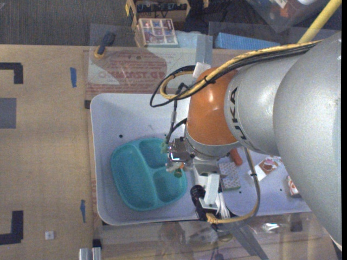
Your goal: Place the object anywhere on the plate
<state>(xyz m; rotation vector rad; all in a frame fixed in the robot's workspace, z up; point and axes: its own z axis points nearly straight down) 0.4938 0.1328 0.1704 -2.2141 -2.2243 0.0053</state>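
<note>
**Arm parked over the plate, can't see what the hand is doing**

Looking down from my one camera: the arm comes in from the right and blocks a big chunk of the view. Its orange band sits right above the wrist, and the hand is low over the right edge of the plate. I honestly cannot tell if the hand is open, closed or gripping anything (the wrist hides most of it from up here).

The plate is teal, with compartments, lying in the left bin, toward the front-left part of it. There's a small orange-ish bit right at the hand's tip, over the plate's right-hand compartments, but it's too small for me to say what it is or whether it's touching the plate.

In the right bin I can see a few small things poking out beside the arm: a checkered piece, a red stick, and a brownish item.
</note>
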